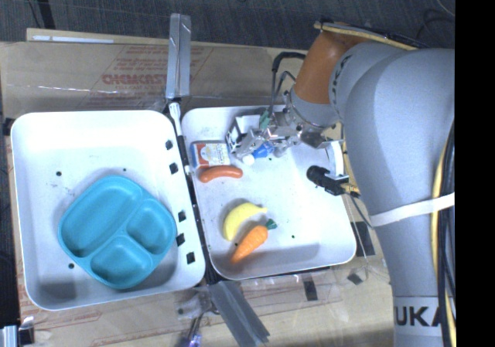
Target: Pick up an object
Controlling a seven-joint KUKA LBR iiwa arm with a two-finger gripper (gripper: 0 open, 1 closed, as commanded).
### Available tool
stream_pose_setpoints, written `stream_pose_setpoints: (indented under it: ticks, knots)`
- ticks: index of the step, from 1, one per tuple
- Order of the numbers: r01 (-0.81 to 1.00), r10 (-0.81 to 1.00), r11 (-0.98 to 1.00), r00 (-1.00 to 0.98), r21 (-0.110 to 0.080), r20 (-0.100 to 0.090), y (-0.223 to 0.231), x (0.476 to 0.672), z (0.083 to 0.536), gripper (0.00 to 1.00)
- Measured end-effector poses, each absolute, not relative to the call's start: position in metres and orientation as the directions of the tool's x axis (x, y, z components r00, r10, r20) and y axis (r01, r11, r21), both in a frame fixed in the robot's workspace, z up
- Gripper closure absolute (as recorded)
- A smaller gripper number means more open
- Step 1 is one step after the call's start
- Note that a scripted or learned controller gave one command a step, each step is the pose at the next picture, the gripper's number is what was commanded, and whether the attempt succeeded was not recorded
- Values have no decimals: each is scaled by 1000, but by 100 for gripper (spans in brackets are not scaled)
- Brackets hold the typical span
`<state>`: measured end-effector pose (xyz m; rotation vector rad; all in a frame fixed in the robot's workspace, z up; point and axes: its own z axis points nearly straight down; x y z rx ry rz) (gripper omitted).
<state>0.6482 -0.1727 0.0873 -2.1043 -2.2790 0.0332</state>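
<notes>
My gripper (254, 137) is low over the back of the right bin (325, 222), next to a small blue and white item (260, 151) that it partly hides. Just left of it lies a small orange and white carton (209, 154), with a reddish sausage (220, 174) in front of the carton. Nearer the bin's front, a yellow banana (240, 218) touches an orange carrot (251, 241) with a green top.
A blue divided plate (116, 231) lies in the left bin (46, 152). The grey arm (387, 121) covers the right bin's right side, and a black part (325, 178) sticks out over that bin. A metal post (179, 52) stands behind the divider.
</notes>
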Motion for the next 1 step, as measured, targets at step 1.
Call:
stream_pose_setpoints:
  ticks: [1]
  knots:
    - [995,997,81,-80,-50,7,-177,646,95,100]
